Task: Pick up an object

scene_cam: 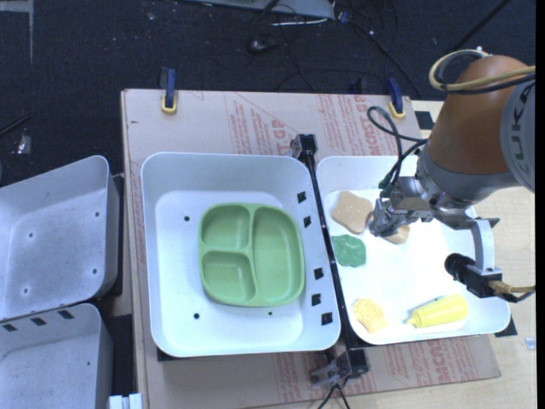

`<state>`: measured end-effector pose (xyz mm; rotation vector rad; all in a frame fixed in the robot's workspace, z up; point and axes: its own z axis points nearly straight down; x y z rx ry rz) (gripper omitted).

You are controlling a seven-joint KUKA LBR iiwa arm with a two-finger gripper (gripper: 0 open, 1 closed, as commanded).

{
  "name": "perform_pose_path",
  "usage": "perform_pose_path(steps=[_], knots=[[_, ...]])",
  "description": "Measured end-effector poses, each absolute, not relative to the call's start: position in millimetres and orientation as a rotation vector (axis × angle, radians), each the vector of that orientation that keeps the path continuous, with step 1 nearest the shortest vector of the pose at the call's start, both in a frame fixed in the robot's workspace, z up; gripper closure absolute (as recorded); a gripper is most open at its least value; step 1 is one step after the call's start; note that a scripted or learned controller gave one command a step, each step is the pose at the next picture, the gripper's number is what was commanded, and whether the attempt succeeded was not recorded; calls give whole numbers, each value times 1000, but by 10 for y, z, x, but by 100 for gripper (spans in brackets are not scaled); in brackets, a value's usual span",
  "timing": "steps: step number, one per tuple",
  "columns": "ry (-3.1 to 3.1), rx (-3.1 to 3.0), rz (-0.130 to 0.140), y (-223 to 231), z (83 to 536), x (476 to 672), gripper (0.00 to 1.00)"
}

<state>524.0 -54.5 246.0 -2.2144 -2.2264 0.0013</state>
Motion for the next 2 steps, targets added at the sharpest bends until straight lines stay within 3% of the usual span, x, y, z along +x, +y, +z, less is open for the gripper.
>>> perform_pose_path(steps=[2], knots=[[-2225, -2216, 3, 486, 2371, 5325, 100]])
